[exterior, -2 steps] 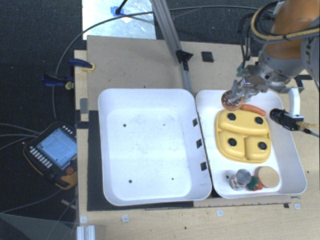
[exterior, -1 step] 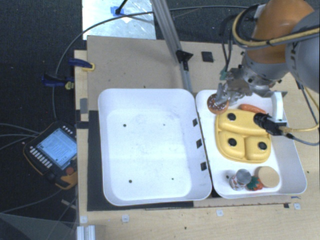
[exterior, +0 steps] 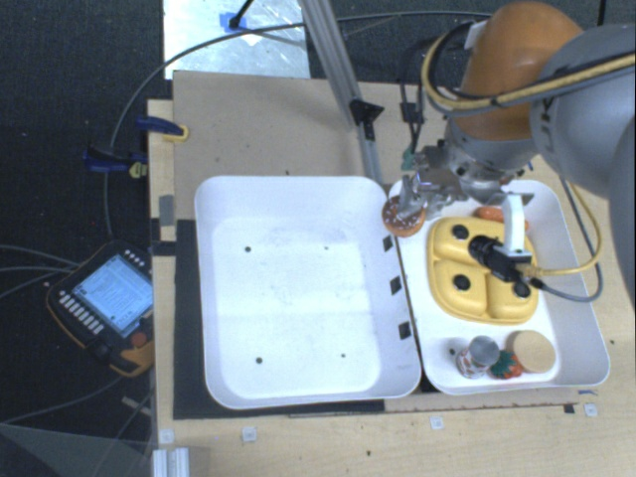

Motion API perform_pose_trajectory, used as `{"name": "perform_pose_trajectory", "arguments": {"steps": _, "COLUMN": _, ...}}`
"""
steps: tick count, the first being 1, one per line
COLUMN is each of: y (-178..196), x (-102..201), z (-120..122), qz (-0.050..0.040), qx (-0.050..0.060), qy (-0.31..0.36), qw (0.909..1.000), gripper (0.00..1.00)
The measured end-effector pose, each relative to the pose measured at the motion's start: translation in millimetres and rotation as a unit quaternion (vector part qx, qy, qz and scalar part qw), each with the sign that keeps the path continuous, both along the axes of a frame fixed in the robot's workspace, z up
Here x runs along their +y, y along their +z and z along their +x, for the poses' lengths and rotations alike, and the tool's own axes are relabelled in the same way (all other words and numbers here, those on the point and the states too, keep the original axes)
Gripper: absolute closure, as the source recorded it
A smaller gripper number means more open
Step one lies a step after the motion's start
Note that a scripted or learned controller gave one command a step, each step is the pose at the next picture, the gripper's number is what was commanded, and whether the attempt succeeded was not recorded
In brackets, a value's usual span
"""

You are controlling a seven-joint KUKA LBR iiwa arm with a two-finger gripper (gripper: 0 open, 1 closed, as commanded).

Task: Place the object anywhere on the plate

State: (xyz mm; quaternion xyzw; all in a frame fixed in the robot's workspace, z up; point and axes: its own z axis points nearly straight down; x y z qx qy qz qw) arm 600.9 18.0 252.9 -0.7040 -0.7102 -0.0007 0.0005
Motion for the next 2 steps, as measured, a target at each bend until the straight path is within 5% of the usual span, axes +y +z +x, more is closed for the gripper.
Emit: {"name": "perform_pose_trajectory", "arguments": {"steps": 2, "y": -35, "x": 100, "z": -40, "qz": 0.0003, "qx": 0.001, "qy": 0.000, "qw": 1.0000, "gripper": 1.00}}
